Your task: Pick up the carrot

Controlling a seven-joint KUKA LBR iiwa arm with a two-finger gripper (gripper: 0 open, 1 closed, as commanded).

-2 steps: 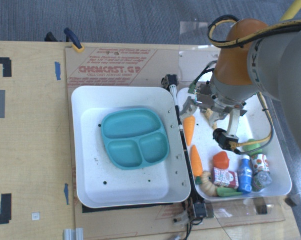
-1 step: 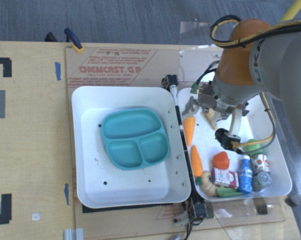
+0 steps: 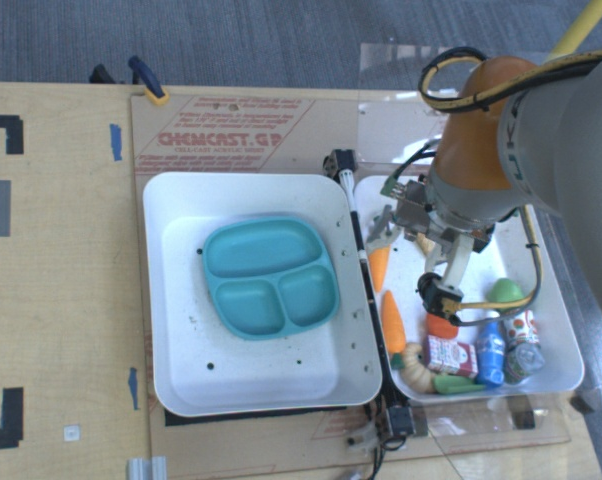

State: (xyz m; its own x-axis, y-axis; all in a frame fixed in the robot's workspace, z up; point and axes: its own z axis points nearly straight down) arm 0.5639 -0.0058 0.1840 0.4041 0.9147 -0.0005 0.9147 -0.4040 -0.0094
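Two orange carrots lie along the left wall of the right bin (image 3: 561,368). The upper carrot (image 3: 379,266) is short and sits close under my gripper (image 3: 386,230). Further toward the front lies the longer lower carrot (image 3: 392,324). The gripper hangs low over the bin's back left corner, just above the upper carrot's top end. Nothing visibly hangs from it. The grey arm with its orange band (image 3: 476,138) covers the back of the bin.
At the front of the right bin lie a red packet (image 3: 446,353), a blue bottle (image 3: 490,354), a can (image 3: 522,330), a green ball (image 3: 505,291) and a beige piece (image 3: 413,366). The left bin (image 3: 171,358) holds a teal divided plate (image 3: 269,273).
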